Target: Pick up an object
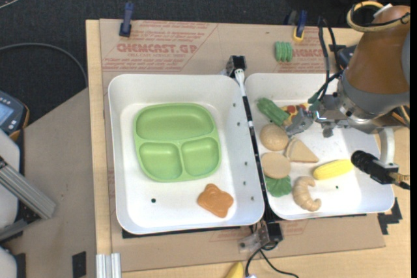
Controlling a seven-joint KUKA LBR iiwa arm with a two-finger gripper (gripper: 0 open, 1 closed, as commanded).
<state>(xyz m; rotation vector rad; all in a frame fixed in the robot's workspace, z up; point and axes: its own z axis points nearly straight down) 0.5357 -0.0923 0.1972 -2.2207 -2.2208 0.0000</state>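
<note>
While the jaws (pixel 301 122), aperture indeterminable, hover in the right bin (pixel 371 205), a green pod (pixel 273 111) lies just left, bun (pixel 273 137) below.

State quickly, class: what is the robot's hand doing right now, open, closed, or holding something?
Hand: over the right bin, low among the toy foods; open or closed cannot be told, and no grasp is visible.
</note>
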